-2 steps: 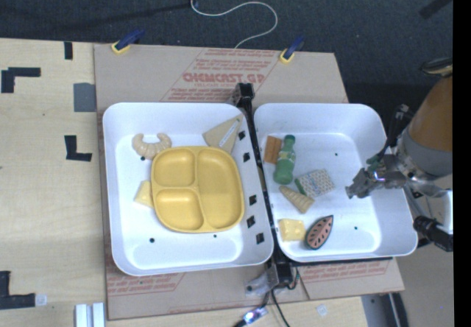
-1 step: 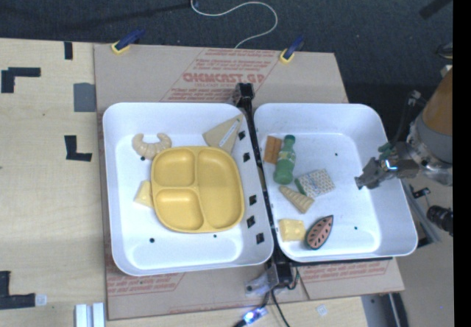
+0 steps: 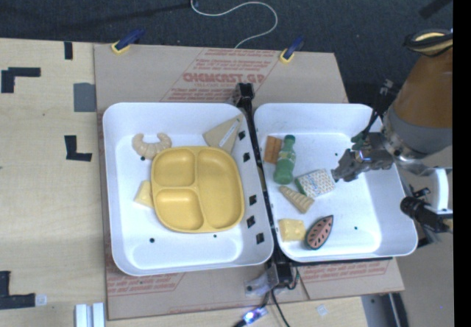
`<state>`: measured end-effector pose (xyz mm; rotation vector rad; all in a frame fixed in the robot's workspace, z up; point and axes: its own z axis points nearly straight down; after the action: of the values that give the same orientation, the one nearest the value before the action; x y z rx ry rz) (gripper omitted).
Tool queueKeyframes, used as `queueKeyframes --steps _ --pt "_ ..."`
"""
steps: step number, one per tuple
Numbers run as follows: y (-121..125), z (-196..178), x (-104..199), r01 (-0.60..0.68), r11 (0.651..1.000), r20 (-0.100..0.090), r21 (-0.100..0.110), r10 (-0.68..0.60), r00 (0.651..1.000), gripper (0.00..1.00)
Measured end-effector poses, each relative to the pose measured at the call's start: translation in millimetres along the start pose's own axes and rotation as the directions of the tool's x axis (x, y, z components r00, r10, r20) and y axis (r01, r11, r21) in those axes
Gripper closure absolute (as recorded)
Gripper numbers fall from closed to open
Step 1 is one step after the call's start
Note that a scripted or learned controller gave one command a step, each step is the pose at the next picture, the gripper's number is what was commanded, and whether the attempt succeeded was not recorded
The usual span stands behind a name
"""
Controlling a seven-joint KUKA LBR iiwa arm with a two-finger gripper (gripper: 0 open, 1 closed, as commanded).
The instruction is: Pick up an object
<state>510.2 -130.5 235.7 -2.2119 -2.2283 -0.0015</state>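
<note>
The grey two-finger gripper hovers in the right white bin; its grip cannot be told. Six small items lie left of it, including one green plastic bottle.

**Colours in the two bins**

Both bins are white. Left one's got a yellow divided plate and a tan croissant; right has a green bottle, a blue-and-white checked wedge and a brown-orange striped oval

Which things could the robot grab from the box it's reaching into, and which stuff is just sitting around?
Could grab, in the right bin under the gripper:
green bottle
patterned block
brown oval toy
yellow piece

Just sitting around, in the left bin:
yellow divided plate
croissant
</note>
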Motion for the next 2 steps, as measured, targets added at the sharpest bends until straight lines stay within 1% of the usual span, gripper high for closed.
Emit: queueKeyframes --steps 1,2 --pt "10 -3 46 -0.001 1.0 0.0 0.001 0.001 1.0 1.0" --pt "18 -4 105 0.0 1.0 0.0 0.001 0.0 1.0 1.0"
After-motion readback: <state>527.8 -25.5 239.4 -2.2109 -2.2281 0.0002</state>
